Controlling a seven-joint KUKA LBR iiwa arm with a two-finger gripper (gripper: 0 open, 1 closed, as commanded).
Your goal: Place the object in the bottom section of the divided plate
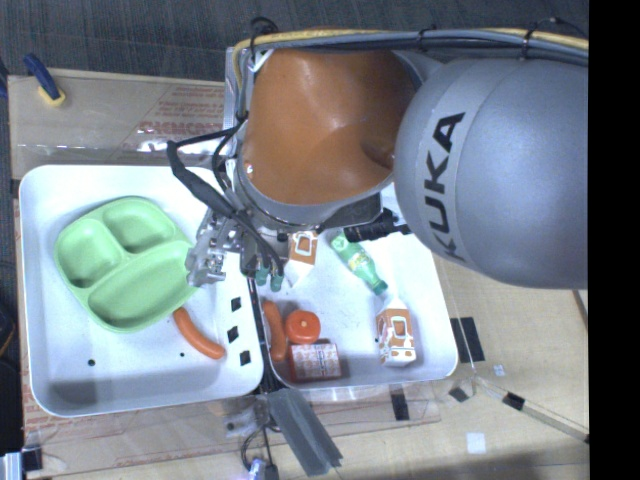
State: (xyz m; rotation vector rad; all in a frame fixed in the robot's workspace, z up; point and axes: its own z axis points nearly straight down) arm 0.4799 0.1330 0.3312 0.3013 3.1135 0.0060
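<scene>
The gripper (212, 258) hangs over the right edge of the green divided plate (122, 258) in the left bin (50, 368), its metal fingers pointing left; whether they are open or closed on anything cannot be told from here. An orange hot dog (198, 335) lies on the bin floor just near of the plate and of the gripper, apart from both. The right bin (432, 320) holds a green bottle (359, 263), a small carton (396, 335) and a can (313, 360).

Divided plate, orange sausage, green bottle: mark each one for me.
divided plate (125, 293), camera view, floor of its large bottom section.
orange sausage (199, 335), camera view, middle of its length.
green bottle (358, 263), camera view, middle of its body.
</scene>
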